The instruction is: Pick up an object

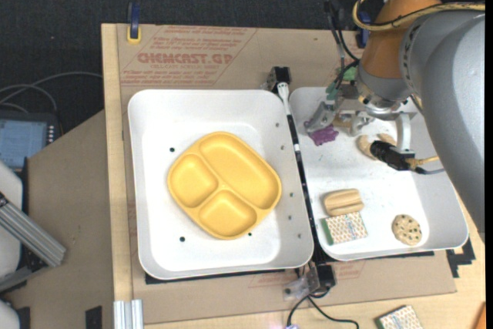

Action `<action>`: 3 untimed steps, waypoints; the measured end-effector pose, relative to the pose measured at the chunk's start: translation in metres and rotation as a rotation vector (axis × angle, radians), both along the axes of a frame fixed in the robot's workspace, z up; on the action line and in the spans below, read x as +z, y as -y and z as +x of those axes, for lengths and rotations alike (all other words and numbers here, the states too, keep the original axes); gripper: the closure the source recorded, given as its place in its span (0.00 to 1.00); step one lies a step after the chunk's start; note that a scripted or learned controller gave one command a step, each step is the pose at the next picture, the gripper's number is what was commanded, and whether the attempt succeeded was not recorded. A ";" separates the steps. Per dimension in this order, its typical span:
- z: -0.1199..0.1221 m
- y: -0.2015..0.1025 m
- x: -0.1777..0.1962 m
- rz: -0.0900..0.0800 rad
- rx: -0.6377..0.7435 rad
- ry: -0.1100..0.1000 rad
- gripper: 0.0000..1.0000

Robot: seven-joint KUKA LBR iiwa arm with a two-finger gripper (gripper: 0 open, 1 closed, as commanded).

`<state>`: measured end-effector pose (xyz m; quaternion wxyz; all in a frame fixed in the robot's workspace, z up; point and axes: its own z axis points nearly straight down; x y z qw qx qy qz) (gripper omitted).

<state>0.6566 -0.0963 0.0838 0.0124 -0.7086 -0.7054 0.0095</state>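
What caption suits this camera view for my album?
End effector near a purple object in the right bin; yellow divided plate in the left bin.

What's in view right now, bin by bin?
left bin: one, white, bench left
right bin: one, white, beside it
plate: one, yellow, three compartments, middle of left bin
purple thing: one, purple, right bin's far left, by the gripper
roll: one, tan, right bin, near half
packet: one, green-and-white patterned, just in front of the roll
cookie: one, tan, dark spots, right bin's near right
cardboard: one sheet, brown, red print, under both bins
arm: one, grey, orange band, from right
gripper: one, over right bin's far end
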 end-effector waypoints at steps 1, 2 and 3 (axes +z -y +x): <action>-0.002 0.002 0.010 -0.004 0.000 0.003 1.00; -0.002 0.002 0.010 -0.004 0.000 0.002 0.00; 0.004 0.008 -0.001 0.002 -0.003 -0.004 0.00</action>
